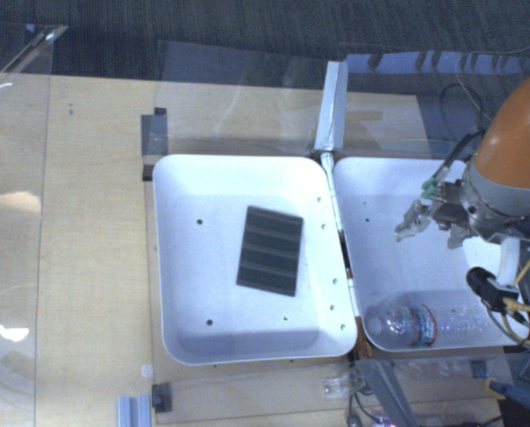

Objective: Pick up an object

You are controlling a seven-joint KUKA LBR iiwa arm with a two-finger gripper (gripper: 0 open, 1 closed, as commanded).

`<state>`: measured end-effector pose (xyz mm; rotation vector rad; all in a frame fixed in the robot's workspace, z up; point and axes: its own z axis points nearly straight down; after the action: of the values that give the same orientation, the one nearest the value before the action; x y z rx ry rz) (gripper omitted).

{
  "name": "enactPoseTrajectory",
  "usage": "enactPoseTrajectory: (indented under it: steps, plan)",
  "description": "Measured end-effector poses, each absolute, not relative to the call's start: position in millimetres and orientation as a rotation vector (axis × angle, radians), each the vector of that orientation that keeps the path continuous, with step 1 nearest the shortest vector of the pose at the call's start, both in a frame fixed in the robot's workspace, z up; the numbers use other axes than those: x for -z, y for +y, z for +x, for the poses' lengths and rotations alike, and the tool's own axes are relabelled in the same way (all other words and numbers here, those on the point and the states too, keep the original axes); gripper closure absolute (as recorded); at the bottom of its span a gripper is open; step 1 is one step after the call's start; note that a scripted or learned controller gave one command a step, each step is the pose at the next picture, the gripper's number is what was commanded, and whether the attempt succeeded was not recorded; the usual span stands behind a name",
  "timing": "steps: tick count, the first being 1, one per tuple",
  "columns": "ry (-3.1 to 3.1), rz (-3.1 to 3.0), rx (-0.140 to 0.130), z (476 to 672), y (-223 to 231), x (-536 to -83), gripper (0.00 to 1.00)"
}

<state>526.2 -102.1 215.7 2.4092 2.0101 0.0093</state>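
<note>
A dark grey ribbed rectangular pad (270, 250) lies flat near the middle of the left bin (185, 318). A clear plastic bottle (405, 325) with a dark label band lies on its side against the front wall of the right bin (372, 194). My gripper (422, 219) hangs over the middle of the right bin, pointing left, behind the bottle and apart from it. Its fingers look spread with nothing between them.
A metal divider post (331, 109) rises at the back between the two bins. Cables (505, 301) hang along the arm at the right edge. Wooden bench surface (69, 238) stretches to the left of the bins.
</note>
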Motion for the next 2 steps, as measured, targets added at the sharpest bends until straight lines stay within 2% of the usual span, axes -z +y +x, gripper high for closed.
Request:
enactPoseTrajectory:
  steps: [1,2]
  plan:
    - [2.064,2.361,-0.008,488.6,-93.6,-309.2,0.00]
    - [2.078,2.355,-0.003,487.3,-4.7,-183.9,0.00]
